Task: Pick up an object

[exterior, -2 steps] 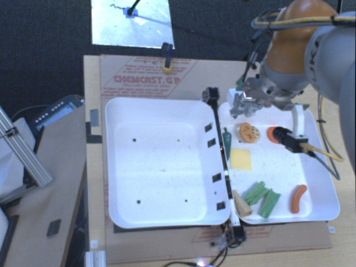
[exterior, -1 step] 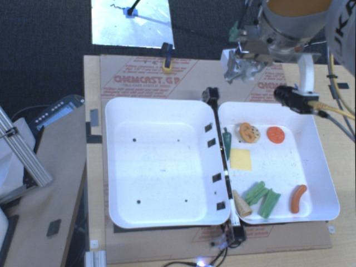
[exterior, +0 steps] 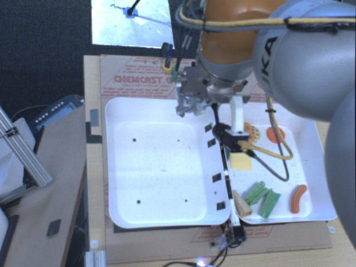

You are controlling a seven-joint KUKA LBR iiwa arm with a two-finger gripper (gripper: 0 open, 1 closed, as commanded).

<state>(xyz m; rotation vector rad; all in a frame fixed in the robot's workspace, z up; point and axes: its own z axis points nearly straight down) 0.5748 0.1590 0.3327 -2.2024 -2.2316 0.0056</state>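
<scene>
tan cone (exterior: 241, 204) beside flat green strips (exterior: 261, 197); metal fingers (exterior: 189, 110) above the smooth white bin (exterior: 156, 171), opening cannot be told.

A yellow square (exterior: 241, 161), two green sticks (exterior: 269, 203), an orange sausage (exterior: 298, 198) and a tan cone (exterior: 242, 204) lie flat in the right bin (exterior: 306, 163).

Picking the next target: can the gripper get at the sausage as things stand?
Probably yes. The sausage lies alone by the near corner of the right bin, apart from the green pieces, nothing over it. The gripper hangs over the far side of the left bin.
</scene>
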